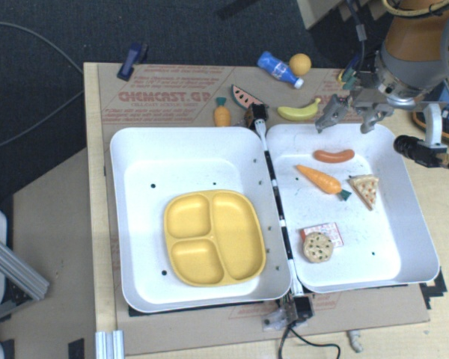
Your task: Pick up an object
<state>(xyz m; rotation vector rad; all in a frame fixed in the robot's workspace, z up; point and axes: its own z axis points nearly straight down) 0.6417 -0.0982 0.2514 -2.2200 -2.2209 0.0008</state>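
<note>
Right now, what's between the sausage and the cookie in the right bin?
Camera view: the carrot lies between the sausage and the cookie, angled across bare bin floor. The pizza slice sits off to the side.

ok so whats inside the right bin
In the right bin: a sausage, a carrot, a pizza slice and a cookie lying on a small packet, which it partly covers.

Four objects are lying in the right bin (404, 223): a sausage (334, 155) near the far edge, an orange carrot (321, 179) lying diagonally just below it, and a pizza slice (366, 190) towards the right edge. A cookie (317, 247) is resting near the front left corner.
</note>
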